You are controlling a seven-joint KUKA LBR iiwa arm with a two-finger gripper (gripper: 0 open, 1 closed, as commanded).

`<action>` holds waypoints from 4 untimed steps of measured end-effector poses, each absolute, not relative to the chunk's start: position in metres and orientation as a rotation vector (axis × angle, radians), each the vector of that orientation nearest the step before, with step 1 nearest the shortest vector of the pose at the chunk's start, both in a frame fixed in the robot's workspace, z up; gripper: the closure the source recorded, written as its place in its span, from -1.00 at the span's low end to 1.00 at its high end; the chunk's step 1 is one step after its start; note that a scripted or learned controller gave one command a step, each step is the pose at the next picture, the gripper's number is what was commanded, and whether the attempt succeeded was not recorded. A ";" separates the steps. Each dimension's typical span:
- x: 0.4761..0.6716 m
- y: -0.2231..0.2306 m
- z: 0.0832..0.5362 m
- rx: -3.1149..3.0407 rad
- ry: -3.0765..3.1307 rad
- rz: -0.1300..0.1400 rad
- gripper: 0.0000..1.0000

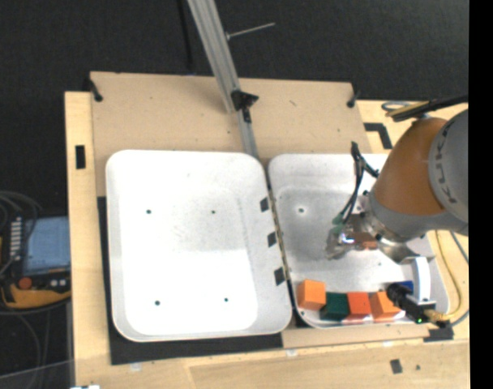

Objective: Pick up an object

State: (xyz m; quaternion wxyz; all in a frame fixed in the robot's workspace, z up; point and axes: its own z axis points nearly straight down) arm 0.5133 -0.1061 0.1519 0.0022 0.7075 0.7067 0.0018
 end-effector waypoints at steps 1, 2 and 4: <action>0.518 -0.109 0.195 2.214 2.221 0.006 1.00; 0.520 -0.109 0.217 2.213 2.225 0.005 1.00; 0.548 -0.003 0.210 2.212 2.231 0.004 1.00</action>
